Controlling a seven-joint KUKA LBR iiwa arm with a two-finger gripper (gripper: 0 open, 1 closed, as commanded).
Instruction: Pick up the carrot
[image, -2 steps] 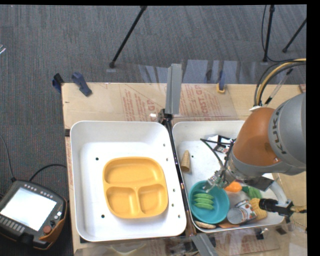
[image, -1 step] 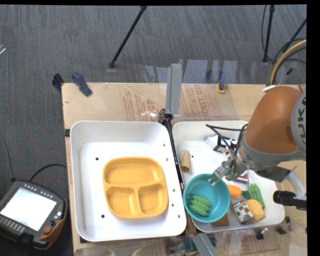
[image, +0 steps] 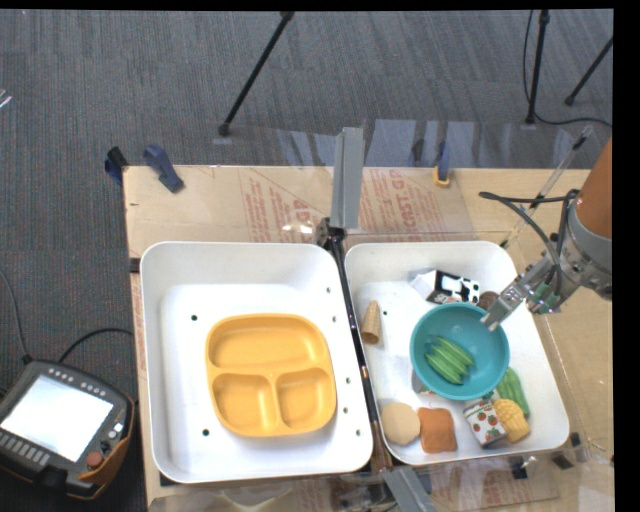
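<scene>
I cannot make out a clear orange carrot. The closest shape is a small tan tapered piece (image: 371, 322) lying at the left side of the right bin (image: 390, 262). My gripper (image: 497, 313) hangs over the upper right rim of a teal bowl (image: 478, 368), well to the right of the tapered piece. The bowl holds a green pea pod (image: 448, 359). Nothing shows in the gripper.
Along the right bin's front lie a pale bread roll (image: 401, 423), an orange-brown square (image: 437, 430), a small can (image: 485, 422), a corn cob (image: 514, 420) and a green vegetable (image: 515, 386). A black-and-white carton (image: 453, 288) sits behind the bowl. The left bin (image: 180, 270) holds a yellow divided plate (image: 225, 345).
</scene>
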